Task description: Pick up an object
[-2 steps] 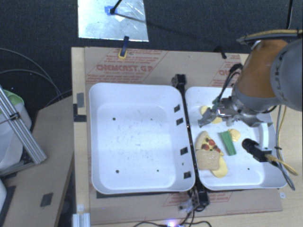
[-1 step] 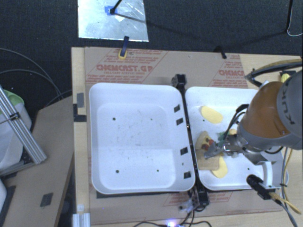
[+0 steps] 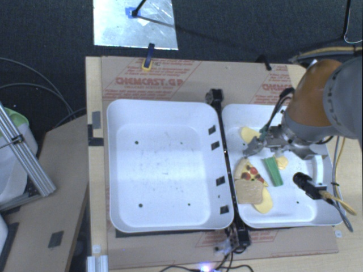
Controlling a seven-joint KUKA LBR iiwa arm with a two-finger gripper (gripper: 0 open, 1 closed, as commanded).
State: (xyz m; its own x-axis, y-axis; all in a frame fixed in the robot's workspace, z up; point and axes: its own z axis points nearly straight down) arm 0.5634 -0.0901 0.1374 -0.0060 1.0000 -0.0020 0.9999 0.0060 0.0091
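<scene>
Dark carpeted floor (image 3: pixel 45 21) across the top of the frame, shiny metal sheet (image 3: pixel 135 16) lying on it at upper centre, black cables (image 3: pixel 34 75) trailing at left, aluminium frame rail (image 3: pixel 25 157) slanting at left edge, tan counter (image 3: pixel 187 72) with red lettering

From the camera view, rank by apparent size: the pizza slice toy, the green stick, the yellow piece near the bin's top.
1. pizza slice toy, largest.
2. green stick.
3. yellow piece, though close to the stick in area, so unsure.
</scene>
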